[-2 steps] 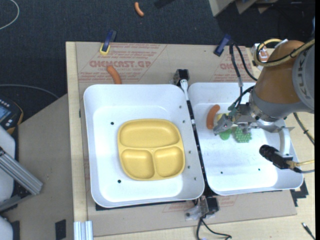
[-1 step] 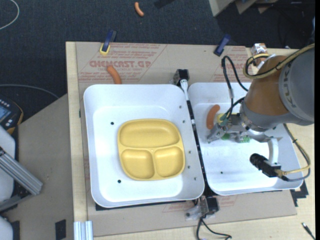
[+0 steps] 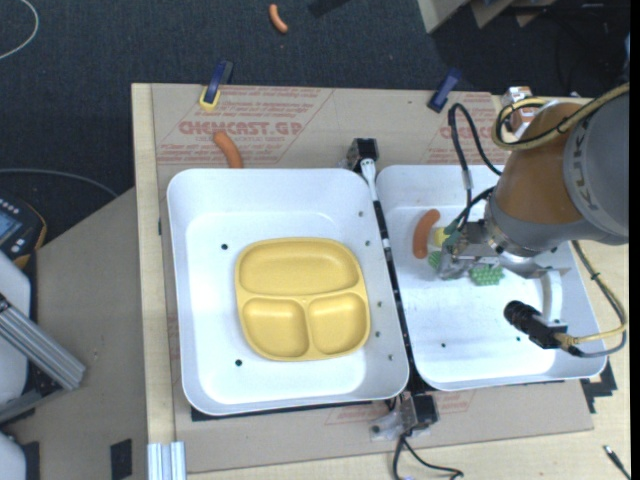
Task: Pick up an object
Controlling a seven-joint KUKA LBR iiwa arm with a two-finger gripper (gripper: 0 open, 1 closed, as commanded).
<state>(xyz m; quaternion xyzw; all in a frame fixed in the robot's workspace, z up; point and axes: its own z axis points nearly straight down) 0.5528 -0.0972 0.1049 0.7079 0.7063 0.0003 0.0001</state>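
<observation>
My gripper (image 3: 453, 256) is down in the right bin (image 3: 480, 353), near its upper left part, under the orange-banded wrist. An orange sausage-shaped piece (image 3: 425, 231) lies just left of the gripper, close to the bin's left wall. A green object (image 3: 487, 275) pokes out from under the gripper's right side, and a bit of green (image 3: 437, 259) shows at its left. The gripper body hides whatever lies directly beneath it.
The left bin (image 3: 200, 268) holds a yellow three-part plate (image 3: 300, 298). A black cable connector (image 3: 535, 326) hangs low over the right bin's right part. An orange piece (image 3: 229, 148) lies on the cardboard behind the left bin, and another (image 3: 278, 17) lies on the dark floor.
</observation>
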